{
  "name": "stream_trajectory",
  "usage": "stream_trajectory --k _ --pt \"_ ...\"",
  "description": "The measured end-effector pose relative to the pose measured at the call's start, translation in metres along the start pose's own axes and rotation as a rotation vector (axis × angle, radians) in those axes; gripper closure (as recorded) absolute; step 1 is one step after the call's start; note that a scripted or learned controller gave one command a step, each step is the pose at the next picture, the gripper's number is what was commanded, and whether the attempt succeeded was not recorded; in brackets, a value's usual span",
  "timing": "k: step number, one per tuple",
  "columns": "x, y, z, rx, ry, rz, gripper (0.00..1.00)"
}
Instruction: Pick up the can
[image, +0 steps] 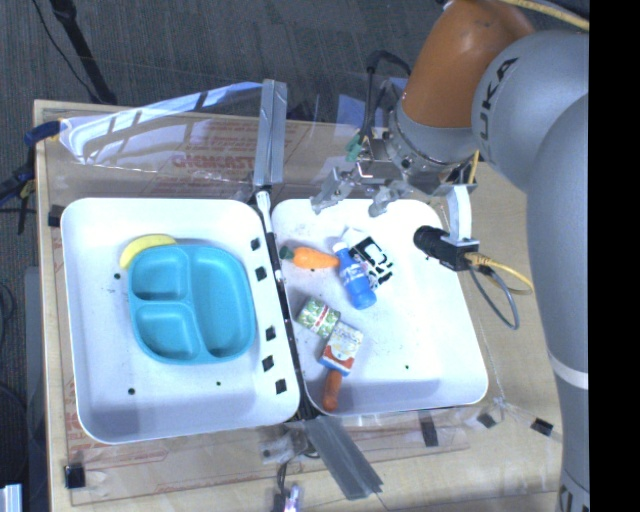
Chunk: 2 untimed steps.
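camera view: the can lies tilted in the right bin, near its middle. it looks light, stiff and slick; best pinched across its round body. a carrot and a checkered box crowd it. the gripper hovers above, fingers spread, holding nothing.

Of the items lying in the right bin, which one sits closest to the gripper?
The black-and-white patterned box, at the far end of the right bin, just below the open gripper. The blue can, carrot and small cartons lie farther off.
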<state>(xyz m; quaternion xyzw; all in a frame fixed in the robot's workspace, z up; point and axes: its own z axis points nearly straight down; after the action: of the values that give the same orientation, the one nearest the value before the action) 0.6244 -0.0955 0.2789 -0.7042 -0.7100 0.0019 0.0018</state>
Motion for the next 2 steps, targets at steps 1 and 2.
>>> stream_trajectory --k 1,2 --pt "-0.027 -0.010 0.061 -0.001 -0.001 0.075 0.00" --pt "-0.077 -0.024 0.176 -0.007 0.000 0.103 0.00"
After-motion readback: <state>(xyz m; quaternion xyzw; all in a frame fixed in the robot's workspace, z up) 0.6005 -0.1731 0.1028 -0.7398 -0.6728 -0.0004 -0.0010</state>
